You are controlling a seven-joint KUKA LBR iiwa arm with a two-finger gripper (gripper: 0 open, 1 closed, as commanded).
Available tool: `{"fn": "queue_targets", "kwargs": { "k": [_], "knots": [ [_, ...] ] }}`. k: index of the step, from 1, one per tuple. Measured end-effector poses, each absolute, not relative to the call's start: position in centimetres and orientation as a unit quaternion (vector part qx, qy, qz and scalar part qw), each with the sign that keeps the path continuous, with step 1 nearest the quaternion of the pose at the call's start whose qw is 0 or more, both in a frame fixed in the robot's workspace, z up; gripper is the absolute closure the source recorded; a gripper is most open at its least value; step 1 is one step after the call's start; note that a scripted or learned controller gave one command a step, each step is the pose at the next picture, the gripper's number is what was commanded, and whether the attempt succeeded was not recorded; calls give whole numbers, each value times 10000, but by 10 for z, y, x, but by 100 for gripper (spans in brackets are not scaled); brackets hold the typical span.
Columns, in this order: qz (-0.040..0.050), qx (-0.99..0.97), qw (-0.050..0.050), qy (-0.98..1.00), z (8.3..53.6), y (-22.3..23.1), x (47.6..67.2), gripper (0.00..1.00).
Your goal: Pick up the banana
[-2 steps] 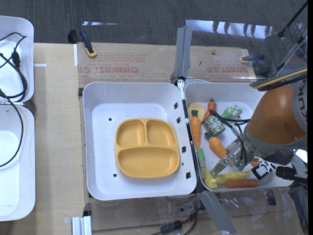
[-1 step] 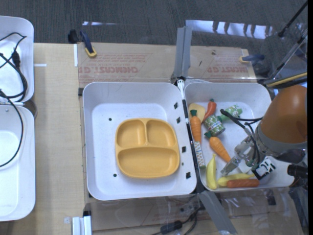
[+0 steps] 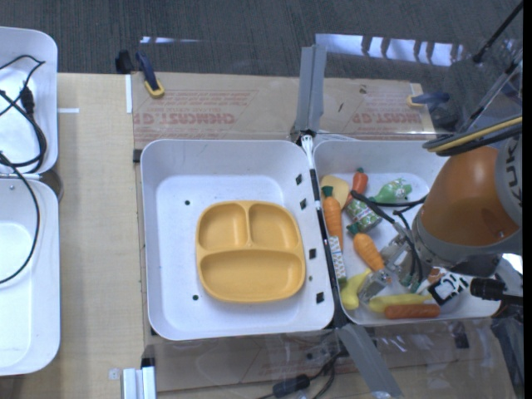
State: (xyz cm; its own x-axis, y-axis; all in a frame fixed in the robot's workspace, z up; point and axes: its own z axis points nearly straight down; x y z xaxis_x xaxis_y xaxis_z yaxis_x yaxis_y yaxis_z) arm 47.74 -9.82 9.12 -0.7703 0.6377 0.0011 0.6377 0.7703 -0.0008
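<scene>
The banana [image 3: 356, 290] is pale yellow and curved, and it lies in the front left corner of the right bin [image 3: 432, 161]. My gripper [image 3: 389, 273] hangs low over that corner, just right of the banana's upper end and very close to it. I cannot make out whether it touches the banana. The grey arm with its orange band [image 3: 465, 202] reaches in from the right and hides the right half of that bin.
An orange-red sausage-like piece [image 3: 411, 312] on a yellow strip lies by the front wall, under the gripper. Carrots [image 3: 333, 216], a green toy [image 3: 391, 191] and a small can [image 3: 362, 213] crowd the bin's back. The left bin [image 3: 158, 223] holds a yellow divided plate [image 3: 249, 251].
</scene>
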Motion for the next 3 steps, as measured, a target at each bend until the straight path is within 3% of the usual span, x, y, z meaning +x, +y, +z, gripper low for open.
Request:
{"fn": "queue_targets", "kwargs": {
  "k": [1, 2, 3],
  "knots": [
    [-2, -3413, 0, -9400, 100, -99, 478, 100],
    [-1, -3412, -1, -9400, 100, -99, 478, 0],
    [-4, -3431, -7, -9393, 109, -99, 479, 100]
  ]
}}
